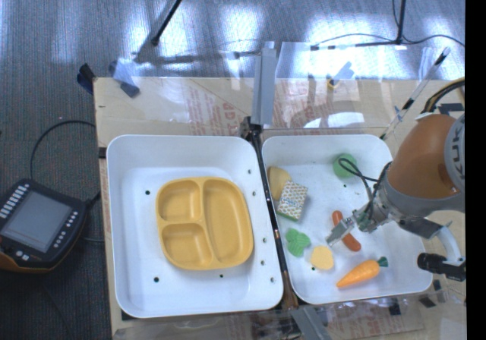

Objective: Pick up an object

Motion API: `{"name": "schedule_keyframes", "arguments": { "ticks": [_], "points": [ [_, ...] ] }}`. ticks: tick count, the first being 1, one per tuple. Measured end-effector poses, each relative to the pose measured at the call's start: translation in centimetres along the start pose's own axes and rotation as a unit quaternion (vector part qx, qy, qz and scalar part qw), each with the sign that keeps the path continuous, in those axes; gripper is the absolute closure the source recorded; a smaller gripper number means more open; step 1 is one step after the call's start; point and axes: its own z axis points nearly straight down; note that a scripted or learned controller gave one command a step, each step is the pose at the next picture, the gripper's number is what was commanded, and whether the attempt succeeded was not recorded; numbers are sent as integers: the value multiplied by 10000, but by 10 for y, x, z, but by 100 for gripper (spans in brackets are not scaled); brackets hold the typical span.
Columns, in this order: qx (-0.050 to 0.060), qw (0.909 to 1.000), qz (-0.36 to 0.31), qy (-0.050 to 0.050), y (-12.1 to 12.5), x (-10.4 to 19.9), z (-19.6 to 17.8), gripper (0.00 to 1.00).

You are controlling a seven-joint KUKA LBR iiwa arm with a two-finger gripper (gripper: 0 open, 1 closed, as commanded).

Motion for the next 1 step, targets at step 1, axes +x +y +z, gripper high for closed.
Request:
{"name": "schedule_keyframes", "arguments": {
  "ticks": [1],
  "points": [
    [-6,10000,32,1,0,-1,-10,100]
  ]
}}
